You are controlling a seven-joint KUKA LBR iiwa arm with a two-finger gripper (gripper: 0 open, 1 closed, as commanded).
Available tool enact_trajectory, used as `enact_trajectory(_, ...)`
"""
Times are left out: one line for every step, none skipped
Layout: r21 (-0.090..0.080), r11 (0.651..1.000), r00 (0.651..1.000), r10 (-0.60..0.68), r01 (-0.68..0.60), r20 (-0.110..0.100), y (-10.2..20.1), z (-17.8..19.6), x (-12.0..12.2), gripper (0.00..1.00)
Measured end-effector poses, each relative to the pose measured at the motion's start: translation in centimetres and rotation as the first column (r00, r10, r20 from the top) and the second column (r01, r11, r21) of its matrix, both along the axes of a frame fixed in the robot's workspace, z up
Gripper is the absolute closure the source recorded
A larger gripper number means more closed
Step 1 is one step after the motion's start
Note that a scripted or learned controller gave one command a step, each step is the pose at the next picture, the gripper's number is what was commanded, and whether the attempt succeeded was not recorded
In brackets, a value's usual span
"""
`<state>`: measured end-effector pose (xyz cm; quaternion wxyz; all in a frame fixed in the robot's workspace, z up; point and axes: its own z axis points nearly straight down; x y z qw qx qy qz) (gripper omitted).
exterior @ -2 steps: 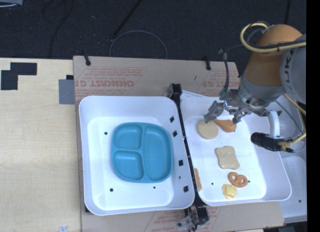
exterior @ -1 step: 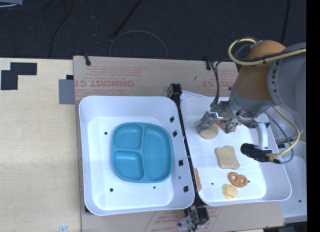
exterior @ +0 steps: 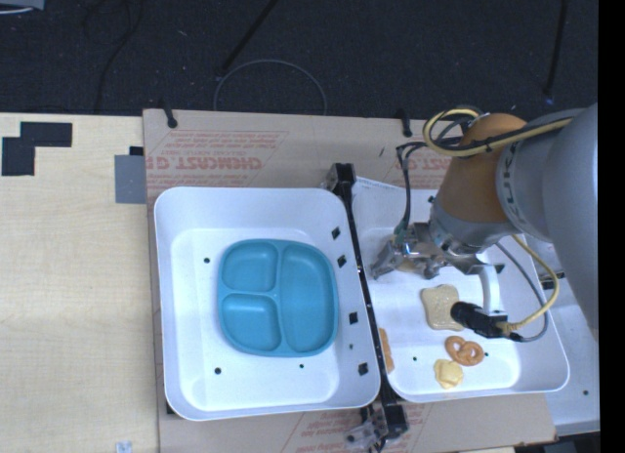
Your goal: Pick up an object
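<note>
The claw (exterior: 408, 258) is down in the right bin (exterior: 547, 368), near its back left part, with the grey arm (exterior: 547, 183) arching over from the right. From where I stand I cannot tell how wide the claw is parted, nor whether it has hold of anything; it is a tangle of grey metal against the white floor.

Just in front of it and to the right lies a pale toast (exterior: 439, 305), close to the claw but seemingly apart from it. Nearer the front of the bin sits a pretzel (exterior: 465, 350), and just beside that, towards the front rim, a small yellow bit (exterior: 448, 374). A brown bit (exterior: 386, 349) lies against the bin's left wall, well apart from the claw. The arm's bulk overhangs the back right of this bin and hides the floor there.

Across the black rail (exterior: 353, 275) between the two bins, the left bin (exterior: 186, 383) holds a blue plate (exterior: 276, 297) with three hollows, lying flat in the middle. Both bins rest on a sheet of cardboard (exterior: 244, 153) on the pale worktop (exterior: 68, 295).
</note>
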<state>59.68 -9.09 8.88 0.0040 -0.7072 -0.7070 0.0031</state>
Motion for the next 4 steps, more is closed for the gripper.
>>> enact_trajectory(0.000, 1.000, 1.000, -0.004, 0.004, 0.005, 0.0, -0.2, -0.1, 0.00)
enact_trajectory(0.000, 1.000, 1.000, -0.010, 0.010, 0.004, -0.2, 0.9, -0.1, 1.00)
enact_trajectory(-0.001, 1.000, 1.000, 0.000, 0.000, 0.012, -0.4, 6.3, 0.9, 1.00)
enact_trajectory(-0.001, 1.000, 1.000, 0.000, 0.000, 0.011, 0.0, 10.7, 1.2, 1.00)
